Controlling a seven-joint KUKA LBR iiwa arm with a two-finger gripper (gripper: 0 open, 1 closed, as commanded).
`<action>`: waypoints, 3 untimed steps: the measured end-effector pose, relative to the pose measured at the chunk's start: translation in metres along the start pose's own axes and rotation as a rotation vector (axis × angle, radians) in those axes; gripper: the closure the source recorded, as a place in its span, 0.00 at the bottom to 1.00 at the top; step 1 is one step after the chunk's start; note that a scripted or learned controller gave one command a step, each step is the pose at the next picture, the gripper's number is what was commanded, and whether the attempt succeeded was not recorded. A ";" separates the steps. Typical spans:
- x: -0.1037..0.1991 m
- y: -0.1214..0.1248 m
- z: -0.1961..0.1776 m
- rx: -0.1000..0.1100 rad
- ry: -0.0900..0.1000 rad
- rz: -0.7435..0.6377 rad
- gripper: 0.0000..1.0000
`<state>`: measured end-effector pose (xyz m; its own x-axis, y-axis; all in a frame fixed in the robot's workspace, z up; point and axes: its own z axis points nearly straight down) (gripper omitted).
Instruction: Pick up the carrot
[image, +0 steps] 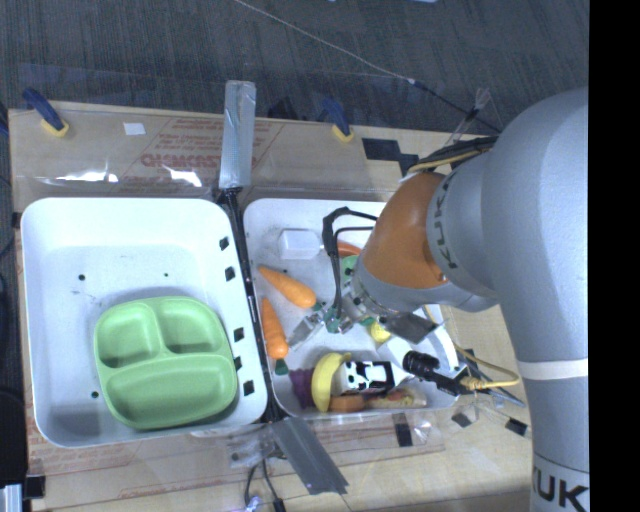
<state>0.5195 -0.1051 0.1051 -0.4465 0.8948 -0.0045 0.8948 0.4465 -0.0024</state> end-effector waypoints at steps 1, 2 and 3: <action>-0.029 0.057 0.014 0.000 0.006 0.215 0.00; -0.041 0.100 0.013 0.000 0.006 0.568 0.00; -0.039 0.101 0.004 0.004 0.007 0.557 1.00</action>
<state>0.6274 -0.0945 0.1014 0.0939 0.9956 0.0007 0.9956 -0.0939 -0.0056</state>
